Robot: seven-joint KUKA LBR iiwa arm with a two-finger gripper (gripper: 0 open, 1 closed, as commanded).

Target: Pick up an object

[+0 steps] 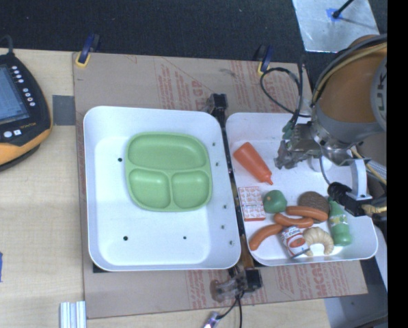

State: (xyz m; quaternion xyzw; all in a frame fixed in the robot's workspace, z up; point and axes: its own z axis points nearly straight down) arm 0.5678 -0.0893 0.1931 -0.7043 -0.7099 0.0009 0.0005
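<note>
My gripper hangs over the upper part of the right bin, just right of an orange bottle that lies slanted there. Nothing shows between its fingertips. Lower in the same bin lie a green round piece, two sausages, a brown patty, a croissant, a small can, a green bottle and a red-printed card.
The left bin holds a green divided plate. A teach pendant lies on the bench at far left. The arm's grey and orange body looms over the right bin's far right corner, with cables beside it.
</note>
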